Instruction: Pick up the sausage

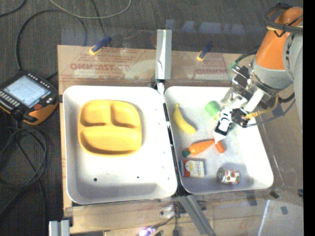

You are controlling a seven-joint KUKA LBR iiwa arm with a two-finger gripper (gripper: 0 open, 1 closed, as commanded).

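The sausage (220,146) is a short orange-red piece lying in the right bin (256,156), just right of the carrot's tip. My gripper (221,130) reaches in from the upper right and points down and left. Its tip is directly above the sausage, touching it or nearly so. The gripper's body hides the contact.
The right bin also holds a carrot (202,147), a banana (183,121), a green object (212,107), a small box (193,168) and a can (228,176). A yellow divided tray (111,127) lies in the left bin (123,181). A centre wall separates the two bins.
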